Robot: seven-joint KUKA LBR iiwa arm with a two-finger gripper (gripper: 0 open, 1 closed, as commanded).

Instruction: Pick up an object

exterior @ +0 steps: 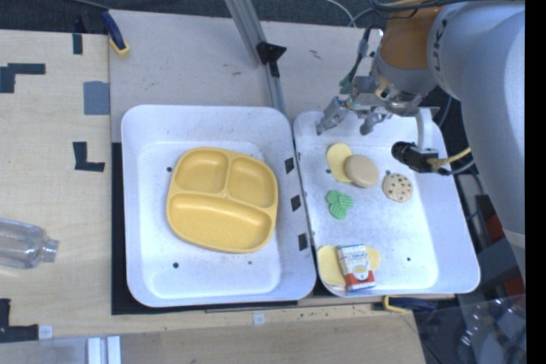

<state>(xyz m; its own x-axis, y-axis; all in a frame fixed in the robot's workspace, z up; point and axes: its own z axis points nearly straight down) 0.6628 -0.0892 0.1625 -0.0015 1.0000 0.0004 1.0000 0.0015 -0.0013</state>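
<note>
claw (348,121): hung open, gripping nothing, we figured it was lining up
bun (361,170): just below it

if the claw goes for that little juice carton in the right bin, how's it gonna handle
The juice carton looks boxy and flat-sided, so it likely won't roll and should suit a two-finger pinch. It lies partly on a yellow disc, so it may rock or slide when nudged. It sits against the bin's near wall, probably crowding the claw.
</note>
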